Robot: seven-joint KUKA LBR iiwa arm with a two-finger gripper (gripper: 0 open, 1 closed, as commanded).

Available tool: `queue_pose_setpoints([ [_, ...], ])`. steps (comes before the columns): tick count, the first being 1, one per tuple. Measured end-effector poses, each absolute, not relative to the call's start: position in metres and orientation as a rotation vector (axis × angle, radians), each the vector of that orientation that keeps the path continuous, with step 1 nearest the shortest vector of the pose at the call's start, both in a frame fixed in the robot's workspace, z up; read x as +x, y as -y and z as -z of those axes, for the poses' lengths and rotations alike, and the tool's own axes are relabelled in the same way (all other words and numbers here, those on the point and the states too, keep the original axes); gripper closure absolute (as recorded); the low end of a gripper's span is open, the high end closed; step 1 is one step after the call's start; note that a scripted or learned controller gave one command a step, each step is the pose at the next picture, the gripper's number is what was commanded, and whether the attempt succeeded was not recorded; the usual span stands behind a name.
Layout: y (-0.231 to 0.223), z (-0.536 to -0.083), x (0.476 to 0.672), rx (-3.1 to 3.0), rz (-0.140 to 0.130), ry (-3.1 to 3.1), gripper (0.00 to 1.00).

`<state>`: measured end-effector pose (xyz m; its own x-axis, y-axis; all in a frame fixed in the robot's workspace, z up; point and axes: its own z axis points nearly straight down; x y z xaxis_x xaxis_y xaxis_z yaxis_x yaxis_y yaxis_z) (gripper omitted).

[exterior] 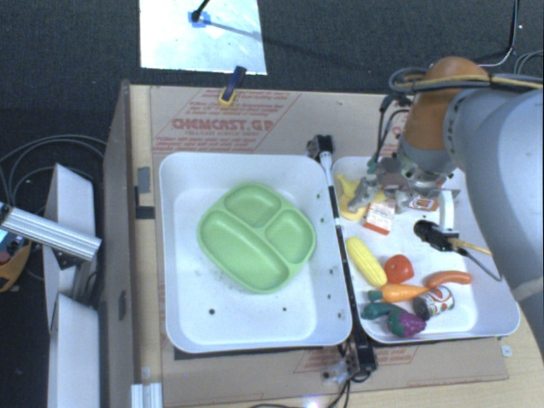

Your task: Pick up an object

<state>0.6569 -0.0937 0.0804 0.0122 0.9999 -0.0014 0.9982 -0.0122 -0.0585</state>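
Currently the hand (371,190) sits low over the far end of the right bin (489,308). The wrist masks it from above, so whether it is apart or together cannot be told, and nothing is seen held in it.

Object under consideration: the small orange-and-white carton (379,218), lying just beside the hand on its near side. It is judged the likeliest target by position alone.

- Handling: appears to be a light toy box, stiff enough for a pinch but likely hollow, so moderate force is advised. Its faces look smooth and may slip.
- Hold: across the two long flat sides, near the middle.

Alternative: the yellow curved toy (347,192), just beside the hand toward the bin's inner wall. It is judged to be light hard plastic, rounded and prone to roll out of a grip.

Edges and room:

- The yellow toy lies close against the rim shared with the left bin (183,228), leaving little room on that side.
- The carton has bare floor around it.
- The corn (365,262), tomato (399,269) and carrot (401,293) crowd the near end and are well apart from the hand.
- The left bin carries a green divided plate (255,236).
- Space above both bins is unobstructed for a lift off the desk (221,121).
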Motion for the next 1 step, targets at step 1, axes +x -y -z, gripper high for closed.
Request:
queue_pose_setpoints([
  [1, 0.0927, -0.0912, 0.6578, -2.201, -0.062, 2.185, 1.0],
])
